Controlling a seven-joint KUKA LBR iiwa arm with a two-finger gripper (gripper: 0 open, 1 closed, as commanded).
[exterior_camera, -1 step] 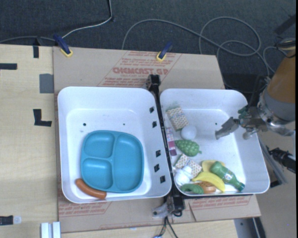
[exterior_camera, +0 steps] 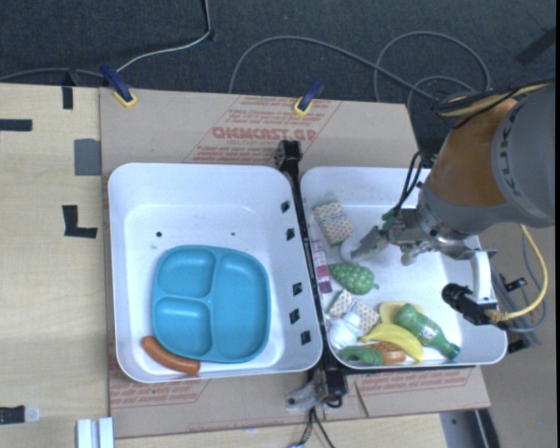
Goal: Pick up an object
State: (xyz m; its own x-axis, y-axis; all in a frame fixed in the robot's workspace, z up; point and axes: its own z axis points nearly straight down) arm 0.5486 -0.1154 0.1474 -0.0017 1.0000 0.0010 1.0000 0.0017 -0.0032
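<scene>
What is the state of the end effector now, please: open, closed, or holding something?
End effector: over the right bin, above the green grape bunch; open or closed cannot be told, and no object is seen in it.

the bench (exterior_camera: pixel 37 278) is pale wood, marked here and there with short strips of black tape (exterior_camera: pixel 75 222). on it lies a brown cardboard sheet (exterior_camera: pixel 252 129) printed with red lettering, and it is the landmark here. two clamps hold the cardboard's far edge: one (exterior_camera: pixel 119 88) at its far left corner, the other (exterior_camera: pixel 308 99) near the middle of that edge. the two white bins rest on the cardboard side by side, touching along a dark seam: the left bin (exterior_camera: pixel 135 189) over its left half, the right bin (exterior_camera: pixel 392 177) over its right half. beyond the cardboard's far edge, thin cables (exterior_camera: pixel 205 17) trail over dark carpet (exterior_camera: pixel 355 7).
</scene>
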